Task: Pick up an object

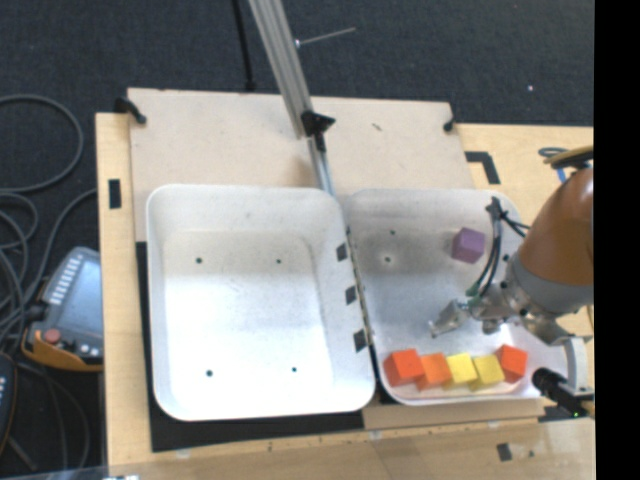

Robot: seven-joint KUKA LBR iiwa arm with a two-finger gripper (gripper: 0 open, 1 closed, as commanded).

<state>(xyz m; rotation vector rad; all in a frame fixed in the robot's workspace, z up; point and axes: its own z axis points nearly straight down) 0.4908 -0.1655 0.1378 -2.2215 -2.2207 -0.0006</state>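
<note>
White bins [250, 203], purple block [468, 245], orange and yellow blocks [458, 368].

The arm [560, 243] shows a broad, rounded orange band above a grey wrist section. Thin dark and green cables [490, 253] loop down its side to a small metallic grey end effector [452, 318].
</note>
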